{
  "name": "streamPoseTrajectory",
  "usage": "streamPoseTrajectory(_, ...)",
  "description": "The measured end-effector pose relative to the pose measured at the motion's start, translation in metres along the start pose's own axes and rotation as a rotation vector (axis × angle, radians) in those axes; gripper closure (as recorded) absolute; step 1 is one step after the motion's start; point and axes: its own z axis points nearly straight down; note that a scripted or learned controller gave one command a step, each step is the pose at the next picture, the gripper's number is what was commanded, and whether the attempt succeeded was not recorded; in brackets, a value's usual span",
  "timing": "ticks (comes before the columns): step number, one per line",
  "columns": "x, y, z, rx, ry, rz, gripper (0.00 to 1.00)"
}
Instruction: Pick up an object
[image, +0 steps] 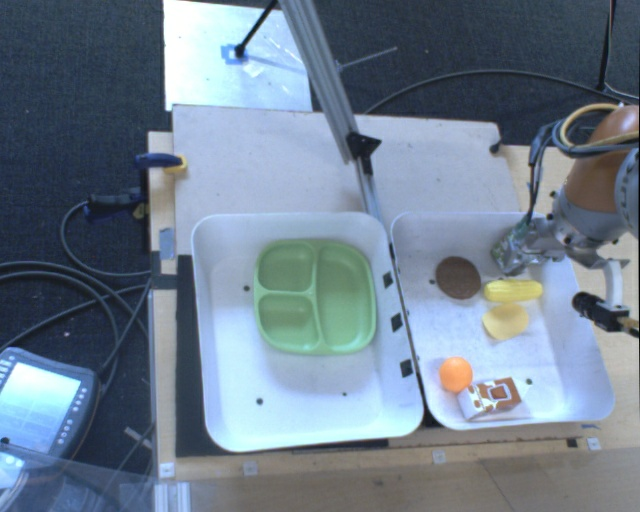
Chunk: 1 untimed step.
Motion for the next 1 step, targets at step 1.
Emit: streamPoseTrajectory(1, 0.0028, -0.0042, -0.0473, -0.001, 0.001, 0.002, 1.0)
